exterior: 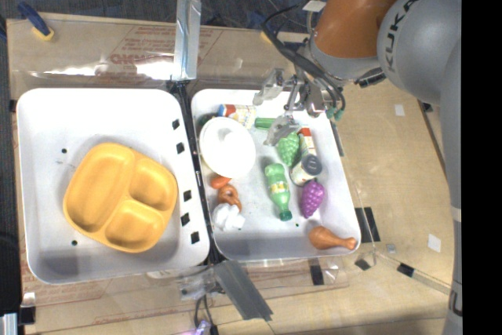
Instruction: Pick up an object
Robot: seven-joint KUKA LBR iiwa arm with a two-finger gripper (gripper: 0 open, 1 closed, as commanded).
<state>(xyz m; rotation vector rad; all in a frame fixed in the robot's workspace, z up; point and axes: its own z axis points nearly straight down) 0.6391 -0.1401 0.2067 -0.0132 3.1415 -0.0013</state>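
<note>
On the surface (392, 169), the right bin (345, 192) holds green grapes (289, 147) directly beneath the hand (292, 107), whose grip I cannot tell, so a good pick probably means dropping straight onto them, clear of the white bowl (227, 147) and green bottle (278, 186).

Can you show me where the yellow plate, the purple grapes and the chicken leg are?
yellow plate (119, 196): camera view, on the ridge between its sections.
purple grapes (311, 197): camera view, middle of the bunch.
chicken leg (328, 238): camera view, on the thick meaty end.
</note>
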